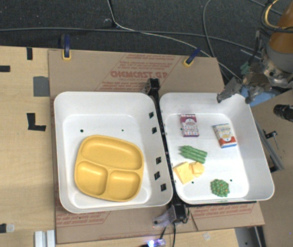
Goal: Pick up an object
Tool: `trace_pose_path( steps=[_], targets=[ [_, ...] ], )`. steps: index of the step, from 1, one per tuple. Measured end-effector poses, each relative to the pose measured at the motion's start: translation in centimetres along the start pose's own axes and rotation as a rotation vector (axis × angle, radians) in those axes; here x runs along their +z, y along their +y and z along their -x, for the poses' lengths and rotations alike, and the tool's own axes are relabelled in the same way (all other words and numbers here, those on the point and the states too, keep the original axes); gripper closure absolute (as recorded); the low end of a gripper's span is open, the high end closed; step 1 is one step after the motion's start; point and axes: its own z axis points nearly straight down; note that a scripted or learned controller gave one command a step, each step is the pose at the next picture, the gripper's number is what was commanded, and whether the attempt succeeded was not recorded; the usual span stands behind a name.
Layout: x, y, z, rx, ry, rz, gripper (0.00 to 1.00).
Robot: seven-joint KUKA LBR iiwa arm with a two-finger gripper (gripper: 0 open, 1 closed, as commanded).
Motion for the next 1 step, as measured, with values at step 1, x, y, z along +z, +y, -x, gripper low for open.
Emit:
trace_pose_path(
  steps=[1],
  targets=[
    [-0.83,0.22,-0.07,-0.003,-0.002,0.013,0.0]
  ],
)
